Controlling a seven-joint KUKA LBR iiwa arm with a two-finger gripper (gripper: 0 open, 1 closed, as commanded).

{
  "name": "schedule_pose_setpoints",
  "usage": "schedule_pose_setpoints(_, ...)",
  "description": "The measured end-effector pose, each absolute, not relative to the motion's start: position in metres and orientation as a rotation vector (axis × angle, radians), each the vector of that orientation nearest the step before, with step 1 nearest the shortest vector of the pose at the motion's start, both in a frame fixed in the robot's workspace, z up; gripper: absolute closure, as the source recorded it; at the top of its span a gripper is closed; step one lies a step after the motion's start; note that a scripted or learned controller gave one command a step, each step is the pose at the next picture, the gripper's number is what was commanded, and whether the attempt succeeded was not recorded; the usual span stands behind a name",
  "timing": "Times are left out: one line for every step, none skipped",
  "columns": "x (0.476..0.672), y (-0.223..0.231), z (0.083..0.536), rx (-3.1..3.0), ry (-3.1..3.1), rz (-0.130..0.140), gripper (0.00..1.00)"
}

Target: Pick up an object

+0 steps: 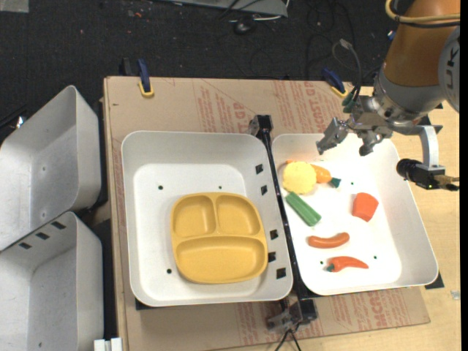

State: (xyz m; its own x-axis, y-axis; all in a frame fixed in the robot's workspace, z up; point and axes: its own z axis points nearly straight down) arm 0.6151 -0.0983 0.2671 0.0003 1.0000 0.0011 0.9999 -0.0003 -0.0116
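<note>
Hovering above the far part of the right-hand shallow white bin (409, 218), the two-finger gripper (349, 139) is seen with its fingers spread apart and nothing between them. No object has been lifted; the pick is judged not yet begun, with the descent, closure and lift all left to do.

Candidate objects are noted on the floor of the right bin: a round yellow plastic lemon-like piece (299, 178) with a small orange piece (320, 172) touching its far side, a green elongated vegetable piece (302, 208) just beside the lemon, an orange-red blocky piece (365, 206), a red-orange sausage-shaped piece (327, 240) and an orange-red chilli-shaped piece (346, 264). The yellow piece lies nearest the gripper, below and to its left in the view. A yellow compartmented plastic tray (218, 237) is recorded in the left bin (139, 196).

Arm pose: the grey wrist with its orange band (420, 28) is reached in from the right, with the gripper pointed down and tilted toward the bin divider.
</note>
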Motion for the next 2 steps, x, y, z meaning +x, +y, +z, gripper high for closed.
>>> schedule_pose_setpoints(0.617, -0.098, 0.274, -2.22, -2.223, 0.0, 0.0)
schedule_pose_setpoints(0.62, -0.098, 0.21, -2.219, -2.218, 0.006, 0.0)
